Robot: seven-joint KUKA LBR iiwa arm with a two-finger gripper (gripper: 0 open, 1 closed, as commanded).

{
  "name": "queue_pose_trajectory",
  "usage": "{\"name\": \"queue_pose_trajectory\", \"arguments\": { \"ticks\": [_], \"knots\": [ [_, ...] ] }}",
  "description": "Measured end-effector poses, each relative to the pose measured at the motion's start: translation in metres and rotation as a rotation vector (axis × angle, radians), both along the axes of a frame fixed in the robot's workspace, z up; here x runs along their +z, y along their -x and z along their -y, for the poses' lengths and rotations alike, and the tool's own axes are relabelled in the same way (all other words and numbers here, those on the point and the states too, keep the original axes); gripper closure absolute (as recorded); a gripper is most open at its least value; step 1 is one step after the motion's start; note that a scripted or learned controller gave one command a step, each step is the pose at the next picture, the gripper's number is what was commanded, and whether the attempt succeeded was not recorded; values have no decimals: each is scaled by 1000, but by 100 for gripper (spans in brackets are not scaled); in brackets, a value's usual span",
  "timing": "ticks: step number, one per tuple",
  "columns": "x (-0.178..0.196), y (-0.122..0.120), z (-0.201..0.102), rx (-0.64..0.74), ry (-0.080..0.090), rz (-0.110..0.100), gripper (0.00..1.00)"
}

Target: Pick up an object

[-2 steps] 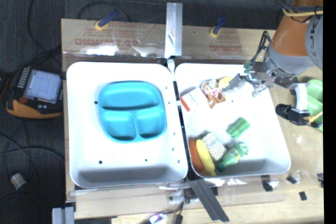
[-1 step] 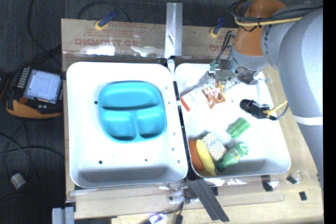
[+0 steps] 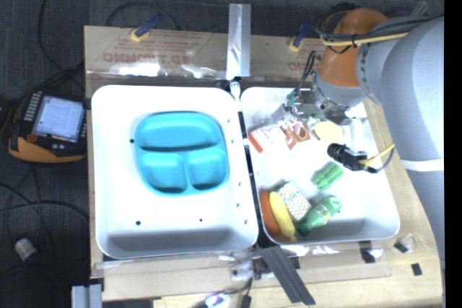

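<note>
Lower right of the frame, right-hand shallow white bin: a yellow banana-shaped toy, a white speckled block, a green bottle-like toy, all touching. Just above: a light green ridged piece lying alone. Further up: a red-and-white packet and a pale yellow flat piece.

Left bin: a blue three-compartment plastic tray.

Upper right: the grey arm's gripper, low over the packet end of the bin; I cannot tell how it is set.

Handling note: the packet looks the nearest target. Descend squarely over its middle, away from the bin wall, and close before lifting.
</note>
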State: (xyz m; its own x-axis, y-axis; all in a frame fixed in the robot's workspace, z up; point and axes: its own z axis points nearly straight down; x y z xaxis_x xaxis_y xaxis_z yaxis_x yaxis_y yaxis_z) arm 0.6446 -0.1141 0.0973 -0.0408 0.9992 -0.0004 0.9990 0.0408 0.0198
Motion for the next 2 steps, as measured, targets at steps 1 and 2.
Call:
{"name": "queue_pose_trajectory", "arguments": {
  "ticks": [1,2],
  "knots": [
    [12,-2,1,1,4,9,100],
    [97,45,-56,-9,0,-23,100]
  ]
}}
